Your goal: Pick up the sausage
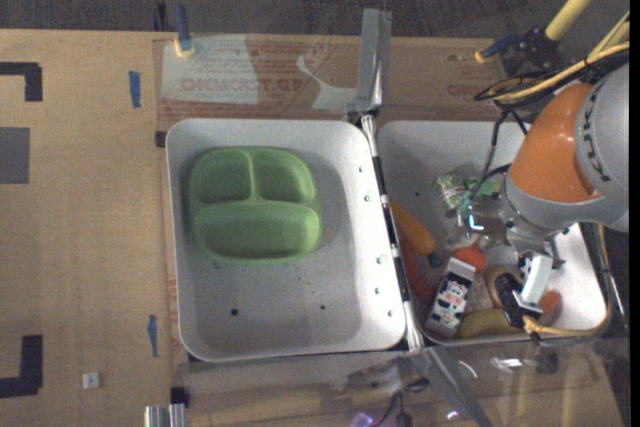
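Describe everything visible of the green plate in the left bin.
The green divided plate looks like plastic, with rounded corners and three sections: two small ones at the far side, one wide one nearer the camera. It lies flat on the floor of the left bin, toward its far half, touching nothing else.

Grey arm (612,130) w/ orange band (550,150)

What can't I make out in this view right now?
Camera view:
- Right bin: its right half is hidden under the arm.
- Sausage: perhaps this reddish end by the banana; the rest is hidden by the wrist.
- Clear wrapper: blurred, partly under the arm.
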`<state>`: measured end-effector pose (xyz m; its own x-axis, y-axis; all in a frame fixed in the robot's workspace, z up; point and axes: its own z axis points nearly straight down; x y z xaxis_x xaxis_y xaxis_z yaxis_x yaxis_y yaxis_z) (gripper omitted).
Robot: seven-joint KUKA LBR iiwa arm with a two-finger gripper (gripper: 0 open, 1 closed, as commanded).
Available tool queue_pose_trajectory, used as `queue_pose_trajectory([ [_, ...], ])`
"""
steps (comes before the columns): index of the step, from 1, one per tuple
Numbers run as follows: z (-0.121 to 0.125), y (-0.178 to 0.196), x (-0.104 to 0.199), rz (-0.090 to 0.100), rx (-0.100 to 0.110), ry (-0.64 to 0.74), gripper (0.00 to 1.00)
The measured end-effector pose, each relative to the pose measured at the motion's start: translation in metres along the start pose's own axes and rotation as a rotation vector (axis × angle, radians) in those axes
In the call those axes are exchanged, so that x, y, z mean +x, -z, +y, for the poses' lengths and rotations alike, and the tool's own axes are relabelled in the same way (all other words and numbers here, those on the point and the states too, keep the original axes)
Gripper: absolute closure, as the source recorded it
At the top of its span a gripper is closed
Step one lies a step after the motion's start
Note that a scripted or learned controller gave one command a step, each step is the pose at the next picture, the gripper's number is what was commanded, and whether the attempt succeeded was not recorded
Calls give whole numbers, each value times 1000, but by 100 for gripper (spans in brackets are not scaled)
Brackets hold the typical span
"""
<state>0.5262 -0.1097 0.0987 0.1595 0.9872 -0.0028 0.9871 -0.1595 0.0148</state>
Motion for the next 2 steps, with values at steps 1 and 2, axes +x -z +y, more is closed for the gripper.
queue_pose_trajectory([
  [1, 85, -12, 25, 2, 9, -47, 100],
  [2, 120, -8, 24, 3, 102, -70, 100],
])
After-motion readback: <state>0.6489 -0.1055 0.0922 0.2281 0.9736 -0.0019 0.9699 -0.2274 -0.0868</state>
